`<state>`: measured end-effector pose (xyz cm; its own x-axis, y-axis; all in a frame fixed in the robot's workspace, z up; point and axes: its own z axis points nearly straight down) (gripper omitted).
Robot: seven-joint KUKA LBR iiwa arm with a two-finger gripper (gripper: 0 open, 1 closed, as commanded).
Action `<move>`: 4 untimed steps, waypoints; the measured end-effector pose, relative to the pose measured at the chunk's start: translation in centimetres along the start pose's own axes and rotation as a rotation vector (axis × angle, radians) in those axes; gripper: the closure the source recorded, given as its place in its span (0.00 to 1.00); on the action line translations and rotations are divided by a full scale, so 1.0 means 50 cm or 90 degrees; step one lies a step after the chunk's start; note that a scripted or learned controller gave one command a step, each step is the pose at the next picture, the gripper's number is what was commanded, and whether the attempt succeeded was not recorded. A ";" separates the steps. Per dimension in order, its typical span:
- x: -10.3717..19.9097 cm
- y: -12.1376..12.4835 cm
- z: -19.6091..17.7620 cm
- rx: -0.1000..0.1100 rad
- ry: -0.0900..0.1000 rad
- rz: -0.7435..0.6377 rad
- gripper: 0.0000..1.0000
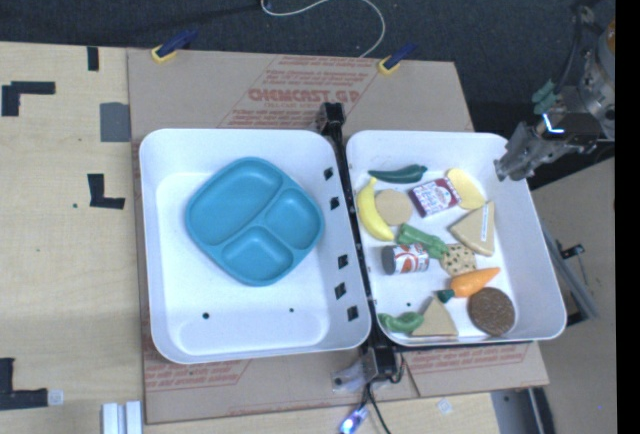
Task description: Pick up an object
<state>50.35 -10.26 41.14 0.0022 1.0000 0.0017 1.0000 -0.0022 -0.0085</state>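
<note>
White plastic bins, smooth, shallow, rounded corners, sat side by side on cardboard. Left bin [170, 322] held a blue compartment plate [254, 220], matte, 3 sections. Right bin [535, 252] held toy food in a loose heap: yellow banana [368, 212], green pepper [398, 174], orange carrot [472, 281], brown round cookie [492, 310], small can [406, 261]. Gripper [512, 165] hung over right bin's upper-right rim, nothing in it; fingers' spread — couldn't tell.

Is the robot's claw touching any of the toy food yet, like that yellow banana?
Apart. The camera view shows the gripper at the right bin's upper right rim, while the yellow toy banana lies across the bin near the divider, with other toys between them.
</note>
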 end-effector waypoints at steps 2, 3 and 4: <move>0.036 -0.038 0.209 -0.004 -0.001 -0.003 1.00; 0.125 0.098 0.219 -0.007 -0.002 -0.005 1.00; 0.261 0.013 -0.165 -0.017 0.001 -0.006 1.00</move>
<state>51.09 2.76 49.40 -0.0076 1.0000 0.0030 0.9998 0.0076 0.0186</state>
